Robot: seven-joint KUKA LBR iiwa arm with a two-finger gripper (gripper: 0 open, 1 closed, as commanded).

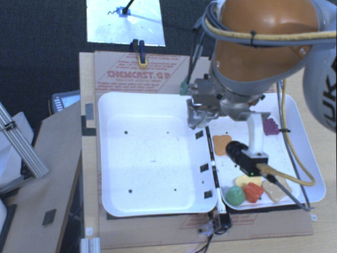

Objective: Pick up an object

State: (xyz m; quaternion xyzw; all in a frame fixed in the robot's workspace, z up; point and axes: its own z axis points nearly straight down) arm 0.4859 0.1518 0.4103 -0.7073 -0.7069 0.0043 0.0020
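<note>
Hand (197, 117) hovers at the frame's centre, its grip state hidden from me, while I see the green ball (235, 195) and red piece (253, 192) lying below-right in the right bin (300, 125).

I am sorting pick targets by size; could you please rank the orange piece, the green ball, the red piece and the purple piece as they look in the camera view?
1. Orange piece, partly hidden
2. Green ball
3. Red piece and purple piece: alike, unranked

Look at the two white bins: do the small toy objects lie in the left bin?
No: the green ball, red piece and purple piece all lie in the right bin, beside the left bin.
</note>
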